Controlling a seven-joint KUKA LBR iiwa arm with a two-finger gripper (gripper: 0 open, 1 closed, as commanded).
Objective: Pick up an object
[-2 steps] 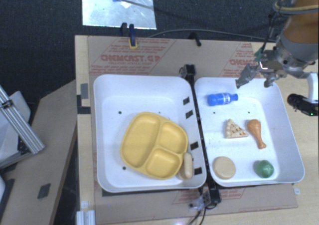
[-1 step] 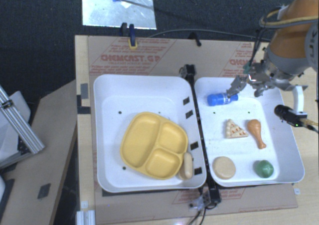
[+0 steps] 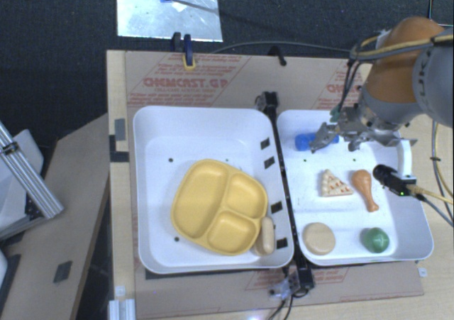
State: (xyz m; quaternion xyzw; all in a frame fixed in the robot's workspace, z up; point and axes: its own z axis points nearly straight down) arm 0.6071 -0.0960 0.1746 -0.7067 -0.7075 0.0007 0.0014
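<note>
Overhead slanted view of a bench (image 3: 78, 191) bearing two shallow white bins side by side. The arm (image 3: 401, 56) enters from the right of the view and carries the gripper (image 3: 338, 140) above the upper left part of the right bin (image 3: 408, 216). The fingers (image 3: 323, 135) stand spread apart with nothing between them; the one nearer the bin divider lies just beside, and partly over, a small blue object (image 3: 303, 142), whose shape cannot be made out clearly at this size. Well below the gripper, at mid-bin, a pizza slice (image 3: 335, 184) and a drumstick (image 3: 364, 189) lie near each other without touching. Along the near edge of the same bin sit a round beige disc (image 3: 319, 238) and a green lump (image 3: 375, 239), well apart. The left bin (image 3: 152, 134) holds a yellow compartment tray (image 3: 220, 205), set at a tilt to the bin walls, with a pale oblong roll (image 3: 266, 235) touching its lower right corner. All items rest on the bin floors; none is lifted.
</note>
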